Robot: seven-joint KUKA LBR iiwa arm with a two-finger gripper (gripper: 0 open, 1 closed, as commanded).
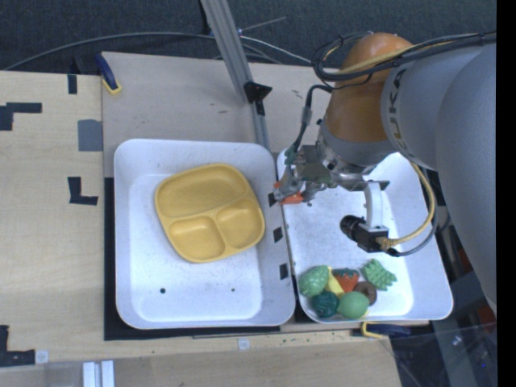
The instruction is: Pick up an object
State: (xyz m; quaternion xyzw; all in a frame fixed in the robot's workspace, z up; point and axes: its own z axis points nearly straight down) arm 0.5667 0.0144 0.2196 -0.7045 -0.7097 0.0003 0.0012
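My gripper [292,187] hangs over the far left part of the right bin [322,224], close to the wall it shares with the left bin. A small orange-red bit [289,195] shows at the gripper's tip; whether it is a held thing or part of the tool is unclear. A cluster of small toys lies at the right bin's near edge: a light green piece [315,280], a red one [347,279], a green leafy one [379,274], a dark teal one [326,303] and a round green one [352,305]. The gripper is well apart from them.
A yellow divided plate [210,211] lies in the left bin [137,297]. A metal pole [230,35] slants down to the bins' far edge. A black cable plug [359,230] dangles from the arm over the right bin. The bulky grey arm [451,119] covers the right bin's far right.
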